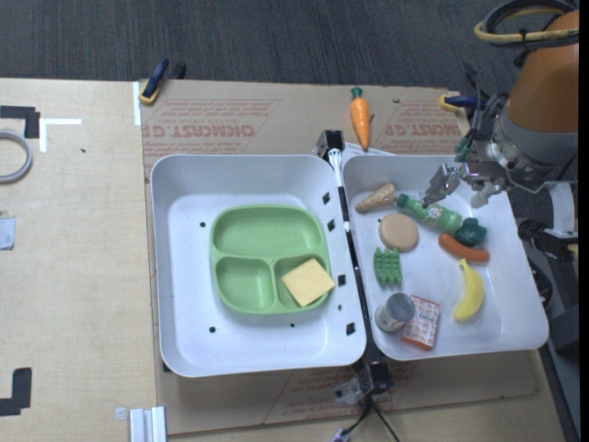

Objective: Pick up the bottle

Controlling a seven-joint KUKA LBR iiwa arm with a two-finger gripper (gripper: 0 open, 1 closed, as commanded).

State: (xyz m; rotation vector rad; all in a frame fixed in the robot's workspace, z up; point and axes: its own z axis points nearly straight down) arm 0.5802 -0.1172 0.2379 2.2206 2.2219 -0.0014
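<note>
The bottle (442,216) is green with a dark green cap and lies on its side in the upper part of the right bin (515,325). My gripper (460,189) hangs just above and behind it, near the bin's far right corner. Its fingers (441,183) are spread open with nothing between them. The bottle rests on the bin floor, apart from the fingertips.
Around the bottle lie a bread roll (375,198), a round bun (398,232), a sausage (463,247), a banana (470,291), a green toothed piece (387,266), a can (396,311) and a packet (422,321). The left bin holds a green tray (241,238) with a yellow block (307,282). A carrot (359,116) lies behind the bins.
</note>
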